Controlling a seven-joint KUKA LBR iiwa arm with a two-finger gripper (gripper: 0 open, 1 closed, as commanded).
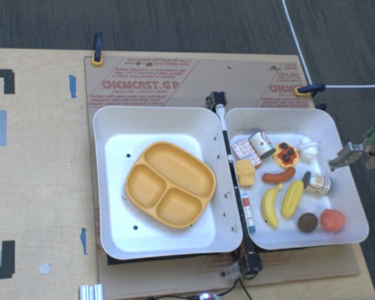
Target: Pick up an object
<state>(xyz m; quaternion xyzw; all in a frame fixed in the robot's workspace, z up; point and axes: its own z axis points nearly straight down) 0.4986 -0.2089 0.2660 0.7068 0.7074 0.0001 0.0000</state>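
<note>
Camera view, looking down: my gripper (342, 158), its grip state beyond telling, hangs at the right bin's (356, 195) right-hand rim, the toy corn cob (292, 197) lower-left of it, long axis near-vertical in frame.

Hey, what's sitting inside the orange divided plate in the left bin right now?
The orange divided plate lies in the left bin with bare plastic in all three compartments. The bin floor beneath it is covered. The toy food lies in the right bin.
</note>
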